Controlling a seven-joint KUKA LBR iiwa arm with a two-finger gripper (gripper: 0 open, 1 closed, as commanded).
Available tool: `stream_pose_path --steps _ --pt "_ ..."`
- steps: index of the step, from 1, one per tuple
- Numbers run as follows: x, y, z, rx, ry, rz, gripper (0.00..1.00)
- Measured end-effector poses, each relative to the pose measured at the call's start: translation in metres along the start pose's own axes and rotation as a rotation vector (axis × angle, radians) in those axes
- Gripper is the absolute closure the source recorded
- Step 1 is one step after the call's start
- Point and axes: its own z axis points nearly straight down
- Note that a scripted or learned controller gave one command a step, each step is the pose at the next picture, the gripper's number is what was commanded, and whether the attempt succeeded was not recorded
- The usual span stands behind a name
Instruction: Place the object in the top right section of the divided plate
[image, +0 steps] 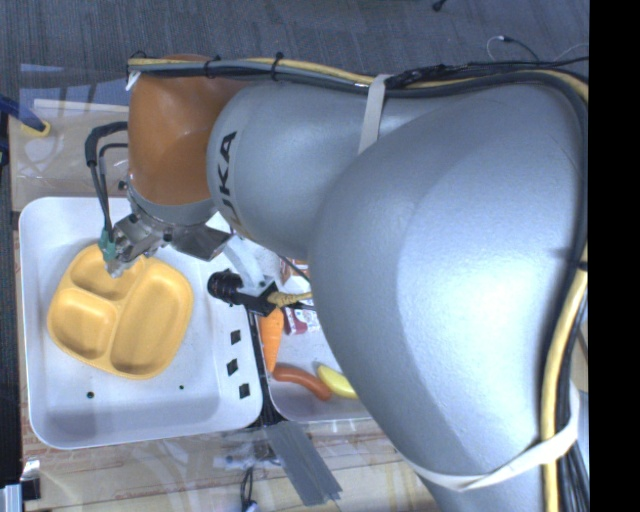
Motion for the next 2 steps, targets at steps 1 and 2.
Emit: stream_pose_path --steps 1,2 --pt "-0.008 0.033 0.071 0.0 -0.001 -0.029 1.0" --pt "0.038 -0.041 0.088 -0.043 -0.021 -0.291 1.0"
